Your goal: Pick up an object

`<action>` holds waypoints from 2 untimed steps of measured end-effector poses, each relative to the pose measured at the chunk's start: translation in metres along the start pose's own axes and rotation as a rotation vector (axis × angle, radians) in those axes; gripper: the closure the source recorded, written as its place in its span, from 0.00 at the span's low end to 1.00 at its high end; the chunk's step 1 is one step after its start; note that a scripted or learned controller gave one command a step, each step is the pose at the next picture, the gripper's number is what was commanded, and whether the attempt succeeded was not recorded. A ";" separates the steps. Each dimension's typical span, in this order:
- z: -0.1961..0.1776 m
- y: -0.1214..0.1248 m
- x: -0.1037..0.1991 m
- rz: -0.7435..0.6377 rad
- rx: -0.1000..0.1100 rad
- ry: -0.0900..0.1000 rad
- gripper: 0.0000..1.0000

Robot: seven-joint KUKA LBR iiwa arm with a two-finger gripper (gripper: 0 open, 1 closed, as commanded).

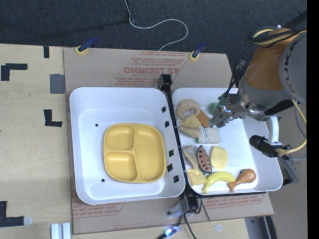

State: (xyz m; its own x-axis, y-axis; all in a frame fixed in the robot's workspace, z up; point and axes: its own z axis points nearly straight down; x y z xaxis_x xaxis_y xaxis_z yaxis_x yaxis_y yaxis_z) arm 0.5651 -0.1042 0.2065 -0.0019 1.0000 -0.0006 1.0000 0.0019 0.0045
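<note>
Gripper [219, 117] hangs low over the right bin's [259, 180] far edge, beside the croissant [188, 107]; whether it's clenched, I can't tell.

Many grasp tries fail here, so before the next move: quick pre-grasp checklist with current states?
1. End effector over the right bin, where the items are: ok.
2. Object between its fingers: cannot tell.
3. Nearest targets, croissant and speckled block, exposed from above: ok.
4. Items spaced for a clean single pick: not ok, pieces by the divider touch or overlap.
5. Banana and drumstick unobstructed at the bin's near edge: ok.
6. Yellow tray flat in the left bin: ok.
</note>
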 end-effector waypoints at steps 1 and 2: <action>-0.019 0.000 0.001 0.000 0.004 0.001 1.00; -0.012 -0.024 0.057 -0.004 0.008 0.002 1.00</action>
State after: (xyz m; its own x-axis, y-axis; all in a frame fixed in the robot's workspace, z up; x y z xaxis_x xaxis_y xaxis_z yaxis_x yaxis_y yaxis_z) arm 0.5411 -0.0469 0.2188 -0.0059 1.0000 0.0016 1.0000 0.0059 -0.0038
